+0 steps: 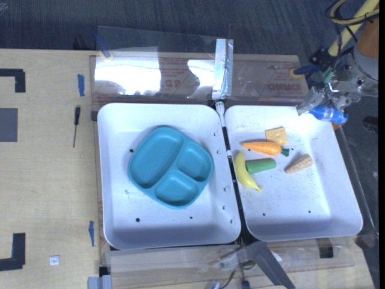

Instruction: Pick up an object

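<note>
Carrot (pixel 262 147) lies in the right bin (pixel 337 215) beside the banana (pixel 245 171), untouched, and we judge the approach barely begun, with the gripper (pixel 322 105) at the bin's far right corner, needing to descend over it.

— What is sitting on the bench (pixel 48 179)?

— Two shallow white bins are lying side by side on the pale wood. The left bin (pixel 114 221) and the right bin (pixel 313 218) are touching along their inner edges.

— Anything else?

— A clear plastic sheet (pixel 156 71) is standing up behind them, and a thin dark tool (pixel 76 124) is lying left of the left bin.
</note>
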`<move>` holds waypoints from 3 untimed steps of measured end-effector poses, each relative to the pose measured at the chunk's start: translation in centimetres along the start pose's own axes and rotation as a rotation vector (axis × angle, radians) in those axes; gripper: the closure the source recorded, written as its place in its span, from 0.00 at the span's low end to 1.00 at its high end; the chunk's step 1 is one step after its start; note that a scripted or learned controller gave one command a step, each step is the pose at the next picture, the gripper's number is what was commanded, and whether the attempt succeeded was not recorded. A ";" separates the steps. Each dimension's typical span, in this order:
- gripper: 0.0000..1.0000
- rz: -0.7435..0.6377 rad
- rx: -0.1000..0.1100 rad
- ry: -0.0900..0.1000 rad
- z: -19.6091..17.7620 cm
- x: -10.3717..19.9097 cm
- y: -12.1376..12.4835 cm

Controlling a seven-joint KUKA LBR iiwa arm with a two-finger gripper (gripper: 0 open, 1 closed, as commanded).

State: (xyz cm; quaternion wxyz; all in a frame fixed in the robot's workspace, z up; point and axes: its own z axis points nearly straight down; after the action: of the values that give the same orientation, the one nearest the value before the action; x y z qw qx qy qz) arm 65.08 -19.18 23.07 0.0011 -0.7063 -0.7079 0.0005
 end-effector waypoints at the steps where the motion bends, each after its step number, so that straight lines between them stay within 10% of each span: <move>1: 0.00 -0.002 -0.010 -0.003 13.0 -0.3 -1.3; 2: 0.00 0.010 -0.008 0.011 14.3 -1.3 -2.2; 3: 1.00 0.009 -0.010 0.002 13.3 -1.6 -2.2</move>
State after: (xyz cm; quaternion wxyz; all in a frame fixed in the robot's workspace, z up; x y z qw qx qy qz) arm 62.87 -20.74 9.78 -0.0017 -0.7096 -0.7046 -0.0039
